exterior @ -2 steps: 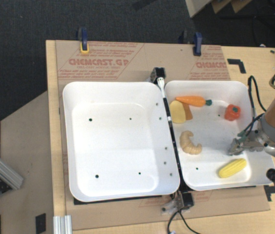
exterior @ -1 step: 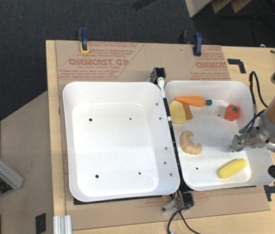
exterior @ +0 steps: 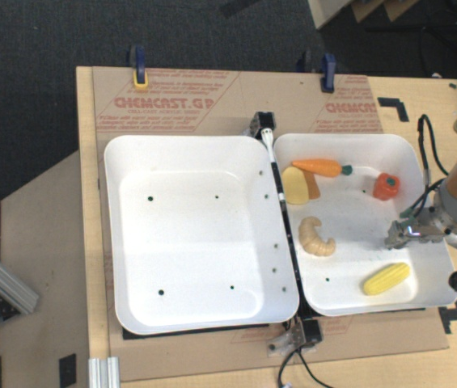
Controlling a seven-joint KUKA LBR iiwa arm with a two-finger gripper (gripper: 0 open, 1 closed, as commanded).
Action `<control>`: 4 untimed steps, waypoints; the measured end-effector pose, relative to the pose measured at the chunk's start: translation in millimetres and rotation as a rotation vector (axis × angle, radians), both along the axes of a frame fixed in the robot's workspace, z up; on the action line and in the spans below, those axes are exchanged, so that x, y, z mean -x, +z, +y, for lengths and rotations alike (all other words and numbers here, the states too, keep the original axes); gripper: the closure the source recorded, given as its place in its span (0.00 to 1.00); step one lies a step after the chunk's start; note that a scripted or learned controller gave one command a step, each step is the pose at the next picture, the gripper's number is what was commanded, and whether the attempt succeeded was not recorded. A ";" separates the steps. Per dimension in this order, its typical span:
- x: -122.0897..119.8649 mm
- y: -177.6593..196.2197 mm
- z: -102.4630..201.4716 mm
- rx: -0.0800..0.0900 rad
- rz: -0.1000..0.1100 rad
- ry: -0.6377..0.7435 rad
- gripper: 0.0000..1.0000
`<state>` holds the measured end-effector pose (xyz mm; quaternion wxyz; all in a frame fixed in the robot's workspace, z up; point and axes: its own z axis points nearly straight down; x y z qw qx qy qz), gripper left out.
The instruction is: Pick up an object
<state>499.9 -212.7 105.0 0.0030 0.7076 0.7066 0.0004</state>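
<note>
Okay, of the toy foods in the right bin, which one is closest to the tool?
The yellow corn cob, lying just below the tool near the bin's front edge. The tomato, croissant, carrot and cheese wedge sit farther off.

Five toy foods are seen in the right white bin (exterior: 406, 148): an orange carrot (exterior: 317, 167) and yellow wedge (exterior: 296, 186) upper left, a red tomato (exterior: 386, 186) upper right, a beige croissant (exterior: 316, 238) centrally, a yellow corn cob (exterior: 387, 279) lower right.

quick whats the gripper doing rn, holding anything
Gripper: low in the right bin just above the corn, nothing seen between its fingers; open or shut cannot be told.
</note>
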 end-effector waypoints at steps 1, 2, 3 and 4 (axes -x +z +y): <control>-0.5 10.0 -0.3 0.002 -0.003 0.000 1.00; -46.6 14.0 -1.7 -0.001 0.000 0.004 1.00; -103.0 20.1 107.1 -0.006 -0.001 0.014 1.00; -72.8 -22.8 111.8 -0.006 0.010 0.001 1.00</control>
